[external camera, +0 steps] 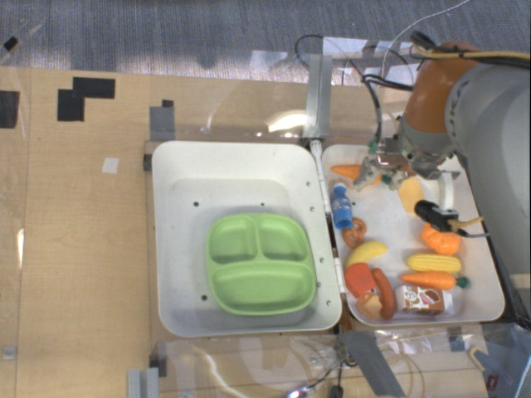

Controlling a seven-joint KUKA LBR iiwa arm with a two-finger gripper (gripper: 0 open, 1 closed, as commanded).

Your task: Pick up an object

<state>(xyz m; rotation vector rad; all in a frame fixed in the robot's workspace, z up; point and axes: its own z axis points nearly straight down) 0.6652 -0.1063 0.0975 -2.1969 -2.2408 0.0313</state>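
**Gripper low over the toy-filled right bin**

Gripper (383,166) down at the far end of right bin (489,305), just beside an orange carrot (348,172) and a yellow piece (410,194). Finger state impossible to tell. Green tray (260,264) resting in left bin (178,222).

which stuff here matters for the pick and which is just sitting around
In the job: gripper; toy food in the right bin, such as the carrot piece next to the gripper, blue bottle, corn cob.

Lying about: green divided plate in the left bin.
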